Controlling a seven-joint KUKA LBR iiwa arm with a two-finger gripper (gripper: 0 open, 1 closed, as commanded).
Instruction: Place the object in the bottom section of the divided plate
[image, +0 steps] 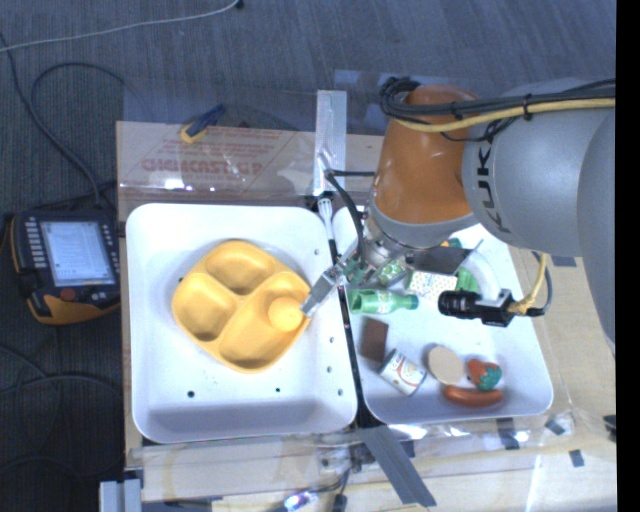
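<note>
Located: small round yellow object (285, 315) resting inside the yellow divided plate (205, 305), at the plate's right side. Judged to sit in the upper end of the lower-right compartment, though object and plate share one colour and the dividing ridge is hard to trace there. Nothing else noted in the other two compartments.

Noted: claw (318, 295) slanting down-left over the right rim of the plate, its tip just beside the yellow object, possibly touching it. Whether the claw is wide, narrow or gripping cannot be told at this angle.

Recorded: plate lying roughly mid-way in the left bin (200, 410), apart from all four walls.

Found in the right bin (525, 365): green bottle (385, 300) lying on its side near the shared wall, directly under the wrist; brown block (374, 340) just below it; small white can (403, 372) on its side beside the block; pale round piece (447, 365) next to the can; red sausage (473, 396) along the near edge; orange-and-green item (487, 374) touching the sausage; speckled box (432, 286) near the bottle's cap end.

Observed: grey arm (545, 170) with orange band (425, 160) entering from the right, above the right bin. Handheld control unit (65, 260) on the floor left of the tabletop (220, 150).
</note>
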